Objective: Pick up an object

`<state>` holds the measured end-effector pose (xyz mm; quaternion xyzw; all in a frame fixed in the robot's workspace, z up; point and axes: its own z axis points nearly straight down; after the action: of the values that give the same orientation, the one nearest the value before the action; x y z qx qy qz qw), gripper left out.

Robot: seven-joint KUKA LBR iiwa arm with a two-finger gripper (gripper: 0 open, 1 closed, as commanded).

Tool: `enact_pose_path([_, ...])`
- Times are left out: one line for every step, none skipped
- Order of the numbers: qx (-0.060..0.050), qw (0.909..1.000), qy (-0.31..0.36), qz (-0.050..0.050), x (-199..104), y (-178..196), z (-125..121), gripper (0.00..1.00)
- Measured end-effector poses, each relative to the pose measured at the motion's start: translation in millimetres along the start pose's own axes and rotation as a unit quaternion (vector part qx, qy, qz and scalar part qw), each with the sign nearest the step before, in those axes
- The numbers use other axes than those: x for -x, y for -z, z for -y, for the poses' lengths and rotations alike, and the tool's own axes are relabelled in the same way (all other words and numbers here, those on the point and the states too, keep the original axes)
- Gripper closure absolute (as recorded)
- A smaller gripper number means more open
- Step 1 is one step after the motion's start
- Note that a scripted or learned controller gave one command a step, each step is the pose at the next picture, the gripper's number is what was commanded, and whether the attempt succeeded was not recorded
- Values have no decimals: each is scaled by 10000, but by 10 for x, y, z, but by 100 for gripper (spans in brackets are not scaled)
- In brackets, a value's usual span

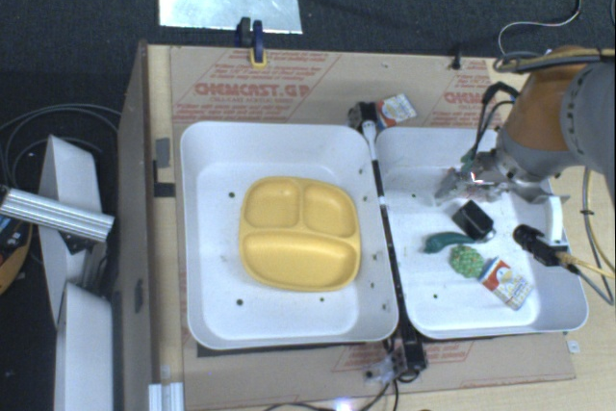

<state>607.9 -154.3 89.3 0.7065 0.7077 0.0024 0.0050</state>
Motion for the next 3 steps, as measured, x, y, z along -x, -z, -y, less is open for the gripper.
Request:
enact_pose_path([-16, 10000, 12, -6, 339, 1198, -632, 0])
enact_pose_path([-43, 10000, 13, -18, 123, -57, -609, 0])
enact_pose_path([-21, 10000, 27, -8, 127, 64, -625, 100])
